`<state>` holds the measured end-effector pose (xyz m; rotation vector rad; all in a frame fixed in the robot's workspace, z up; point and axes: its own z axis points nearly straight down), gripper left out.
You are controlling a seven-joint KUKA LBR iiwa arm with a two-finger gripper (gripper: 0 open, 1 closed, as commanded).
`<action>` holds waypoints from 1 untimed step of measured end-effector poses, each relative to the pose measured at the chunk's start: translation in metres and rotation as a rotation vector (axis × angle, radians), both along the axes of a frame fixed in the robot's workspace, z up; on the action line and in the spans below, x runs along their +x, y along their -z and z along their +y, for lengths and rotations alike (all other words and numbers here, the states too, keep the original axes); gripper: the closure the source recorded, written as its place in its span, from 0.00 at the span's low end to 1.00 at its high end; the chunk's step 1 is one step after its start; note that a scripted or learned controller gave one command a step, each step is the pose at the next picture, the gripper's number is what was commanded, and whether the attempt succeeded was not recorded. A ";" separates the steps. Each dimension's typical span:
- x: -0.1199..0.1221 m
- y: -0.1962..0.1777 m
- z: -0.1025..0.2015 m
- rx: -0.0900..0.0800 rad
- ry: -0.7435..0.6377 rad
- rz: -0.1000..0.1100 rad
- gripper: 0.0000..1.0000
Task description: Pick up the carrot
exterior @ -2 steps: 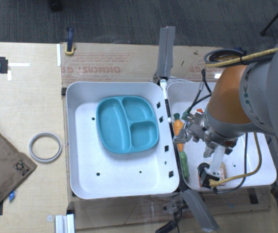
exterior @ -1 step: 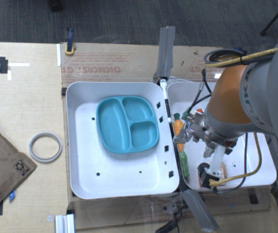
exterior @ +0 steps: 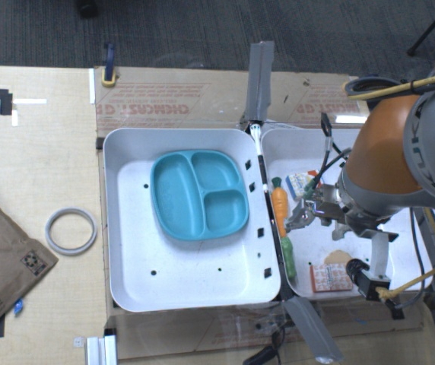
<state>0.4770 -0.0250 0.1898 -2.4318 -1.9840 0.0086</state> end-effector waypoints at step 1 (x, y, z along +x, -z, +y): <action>0.013 0.000 -0.020 -0.003 0.318 -0.001 0.00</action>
